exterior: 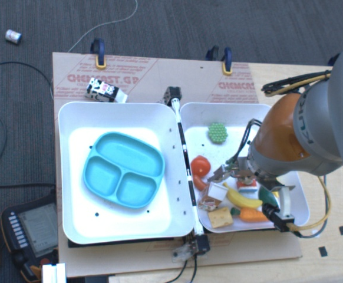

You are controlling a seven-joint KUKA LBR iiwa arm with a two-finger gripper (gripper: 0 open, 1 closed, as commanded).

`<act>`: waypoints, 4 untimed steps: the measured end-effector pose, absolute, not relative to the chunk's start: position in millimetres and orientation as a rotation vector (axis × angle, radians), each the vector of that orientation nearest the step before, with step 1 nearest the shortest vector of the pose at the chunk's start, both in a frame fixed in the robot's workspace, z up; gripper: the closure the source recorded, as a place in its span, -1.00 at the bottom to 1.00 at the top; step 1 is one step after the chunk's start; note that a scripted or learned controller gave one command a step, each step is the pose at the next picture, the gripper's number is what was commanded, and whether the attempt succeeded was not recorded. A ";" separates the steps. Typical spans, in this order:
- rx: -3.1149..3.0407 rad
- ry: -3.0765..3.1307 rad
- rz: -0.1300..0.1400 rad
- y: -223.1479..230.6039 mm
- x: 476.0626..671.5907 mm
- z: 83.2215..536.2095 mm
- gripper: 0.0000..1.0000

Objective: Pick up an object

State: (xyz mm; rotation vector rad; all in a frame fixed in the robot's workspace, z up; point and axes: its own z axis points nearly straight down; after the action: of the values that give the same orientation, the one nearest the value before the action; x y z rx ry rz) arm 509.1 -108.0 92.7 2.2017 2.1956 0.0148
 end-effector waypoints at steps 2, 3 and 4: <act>2.200 2.190 0.017 -109.3 510.7 104.3 -1.00; 2.214 2.210 0.004 -103.1 554.0 91.8 -1.00; 2.206 2.198 0.010 -105.7 556.8 104.3 1.00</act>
State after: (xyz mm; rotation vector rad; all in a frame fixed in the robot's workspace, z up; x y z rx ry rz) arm 556.8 -105.7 104.3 2.2057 2.1981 0.0103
